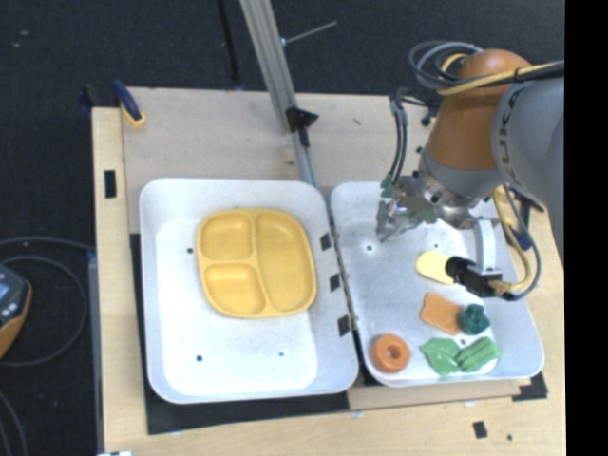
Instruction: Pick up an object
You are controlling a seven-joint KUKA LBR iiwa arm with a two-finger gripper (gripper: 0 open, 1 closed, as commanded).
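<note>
Inside the left bin (161, 350) lies one yellow plate (256, 261) with three compartments, near the centre and a little toward 12 o'clock. In the right bin (369, 283) a yellow piece (433, 265) sits near the centre. Toward 5 o'clock an orange block (439, 312) touches a dark green object (473, 319). An orange ring (389, 351) is at 7 o'clock and a light green toy (459, 355) at 6 o'clock, both by the rim. My gripper (388, 221) hangs over the bare floor at 11 o'clock of this bin, apart from all objects. My arm (532, 131) enters from 2 o'clock. Whether my jaws are apart or together, I cannot tell.
</note>
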